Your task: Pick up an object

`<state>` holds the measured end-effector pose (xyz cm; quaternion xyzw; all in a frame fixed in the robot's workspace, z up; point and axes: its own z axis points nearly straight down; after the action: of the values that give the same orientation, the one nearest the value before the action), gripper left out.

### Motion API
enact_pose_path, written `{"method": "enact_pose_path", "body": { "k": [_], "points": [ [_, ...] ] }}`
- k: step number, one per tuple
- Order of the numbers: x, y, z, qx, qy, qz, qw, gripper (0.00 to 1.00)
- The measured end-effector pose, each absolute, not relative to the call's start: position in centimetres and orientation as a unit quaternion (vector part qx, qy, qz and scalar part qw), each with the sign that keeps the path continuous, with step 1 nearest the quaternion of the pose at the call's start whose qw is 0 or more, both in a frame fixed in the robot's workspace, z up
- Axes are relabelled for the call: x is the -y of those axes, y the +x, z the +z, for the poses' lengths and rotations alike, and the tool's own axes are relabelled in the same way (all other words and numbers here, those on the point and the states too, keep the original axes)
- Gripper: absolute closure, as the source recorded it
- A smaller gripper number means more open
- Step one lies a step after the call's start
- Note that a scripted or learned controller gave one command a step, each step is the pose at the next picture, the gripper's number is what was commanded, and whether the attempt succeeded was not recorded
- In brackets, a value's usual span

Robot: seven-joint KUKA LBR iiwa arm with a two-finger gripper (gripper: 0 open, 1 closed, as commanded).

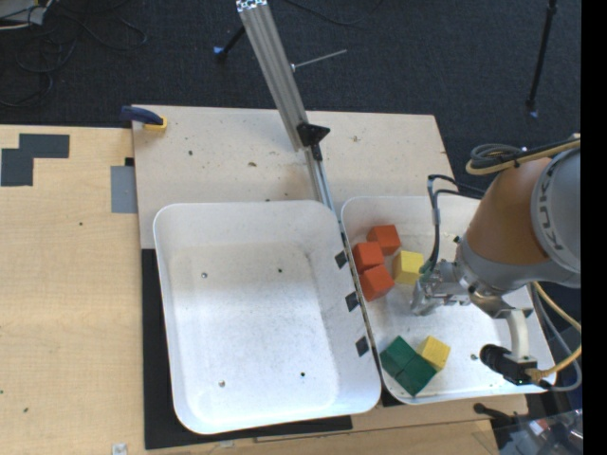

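The right bin (493, 373) holds several blocks. Orange blocks (375, 262) cluster near its left wall, with a yellow block (410, 265) just right of them. Two green blocks (406, 363) and another yellow block (435, 352) lie near the bin's front edge. My gripper (429, 295) hangs low in the bin's middle, just below and right of the upper yellow block and right of the lowest orange block. No block can be seen between its fingers, and the arm's grey and orange body covers the bin's right part.
The left bin (251, 311) sits beside the right one, split from it by a shared wall with black clips (349, 300). A slanted metal post (280, 74) rises from behind the bins. A small blue and yellow item (144, 118) lies at the bench's far left corner.
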<state>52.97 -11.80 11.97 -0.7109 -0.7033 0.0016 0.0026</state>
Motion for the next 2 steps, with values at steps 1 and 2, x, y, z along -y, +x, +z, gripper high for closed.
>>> {"method": "enact_pose_path", "body": {
  "k": [1, 2],
  "points": [
    [12.3, 52.5, 17.9, 0.704, -0.71, -0.0006, -0.001, 1.0],
    [12.1, 53.1, 24.1, 0.708, -0.707, -0.0012, -0.002, 1.0]
  ]
}}
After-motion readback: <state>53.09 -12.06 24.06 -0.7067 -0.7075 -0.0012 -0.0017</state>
